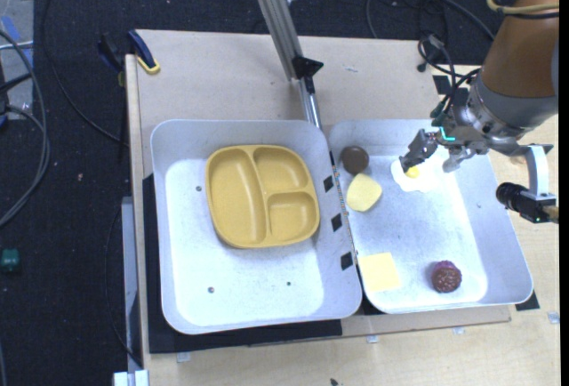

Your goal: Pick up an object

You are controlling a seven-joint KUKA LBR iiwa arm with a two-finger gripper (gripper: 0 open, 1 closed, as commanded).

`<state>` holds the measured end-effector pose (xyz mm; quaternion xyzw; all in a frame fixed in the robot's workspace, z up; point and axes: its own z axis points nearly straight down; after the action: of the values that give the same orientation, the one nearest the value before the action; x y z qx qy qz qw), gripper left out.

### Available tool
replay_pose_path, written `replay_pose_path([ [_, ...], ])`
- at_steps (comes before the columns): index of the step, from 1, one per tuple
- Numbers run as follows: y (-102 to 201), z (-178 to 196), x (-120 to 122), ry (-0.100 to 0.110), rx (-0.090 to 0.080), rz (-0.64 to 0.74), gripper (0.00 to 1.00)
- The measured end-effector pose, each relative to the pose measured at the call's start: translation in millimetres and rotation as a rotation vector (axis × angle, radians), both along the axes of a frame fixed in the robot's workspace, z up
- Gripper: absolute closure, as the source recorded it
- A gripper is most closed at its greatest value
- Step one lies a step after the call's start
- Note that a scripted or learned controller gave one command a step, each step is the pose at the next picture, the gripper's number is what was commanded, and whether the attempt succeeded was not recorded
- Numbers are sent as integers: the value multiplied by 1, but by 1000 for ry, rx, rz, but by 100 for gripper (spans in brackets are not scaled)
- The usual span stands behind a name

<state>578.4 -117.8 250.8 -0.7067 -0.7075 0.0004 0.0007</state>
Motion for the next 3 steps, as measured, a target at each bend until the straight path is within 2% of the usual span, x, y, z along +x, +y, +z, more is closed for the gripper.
replay_pose_path([
  [1, 0, 0, 0, -1, 0, 0, 0],
  [2, 10, -49, 0, 2, 0, 1, 0],
  [3, 3, -110, 2, 3, 0, -3, 0],
])
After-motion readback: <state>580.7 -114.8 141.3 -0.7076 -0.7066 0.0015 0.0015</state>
